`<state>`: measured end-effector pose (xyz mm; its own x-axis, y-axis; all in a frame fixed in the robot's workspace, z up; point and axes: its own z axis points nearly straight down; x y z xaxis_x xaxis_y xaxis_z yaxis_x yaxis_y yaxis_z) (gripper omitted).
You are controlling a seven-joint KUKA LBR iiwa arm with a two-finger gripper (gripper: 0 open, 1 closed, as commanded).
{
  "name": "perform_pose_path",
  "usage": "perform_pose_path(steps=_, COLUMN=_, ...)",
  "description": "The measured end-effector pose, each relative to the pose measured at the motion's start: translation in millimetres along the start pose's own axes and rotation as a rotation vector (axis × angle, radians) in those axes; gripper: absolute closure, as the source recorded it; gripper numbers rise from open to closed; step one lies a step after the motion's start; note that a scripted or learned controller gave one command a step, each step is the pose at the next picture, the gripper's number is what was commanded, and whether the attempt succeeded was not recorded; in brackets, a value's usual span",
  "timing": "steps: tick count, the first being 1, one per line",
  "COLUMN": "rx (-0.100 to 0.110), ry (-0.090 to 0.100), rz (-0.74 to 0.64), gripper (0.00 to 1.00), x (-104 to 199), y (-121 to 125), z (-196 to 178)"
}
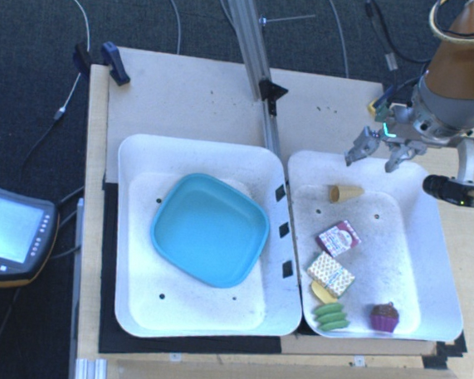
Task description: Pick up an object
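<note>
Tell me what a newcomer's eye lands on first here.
The big light-blue square plastic plate lying in the left white bin draws the eye first. Next comes the grey arm's gripper, its fingers spread open above the far edge of the right white bin. Along that bin's near side sit small toys, among them a purple grape bunch and a green pea pod.

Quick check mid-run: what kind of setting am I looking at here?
Likely a robotics lab test bench: two white bins on a board, toy food like an ice-cream cone, and a teach pendant on dark carpet.
</note>
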<state>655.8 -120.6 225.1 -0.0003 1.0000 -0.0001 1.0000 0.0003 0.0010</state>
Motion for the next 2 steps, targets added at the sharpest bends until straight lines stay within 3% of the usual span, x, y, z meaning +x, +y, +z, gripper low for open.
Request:
perform_pose_path(steps=1, rx=0.0, ry=0.0, rz=0.0, gripper=0.0, x=0.0, y=0.0, z=0.0)
perform_pose_path(steps=2, rx=0.006, ry=0.001, rz=0.0, gripper=0.0, x=1.1, y=-9.2, z=58.3)
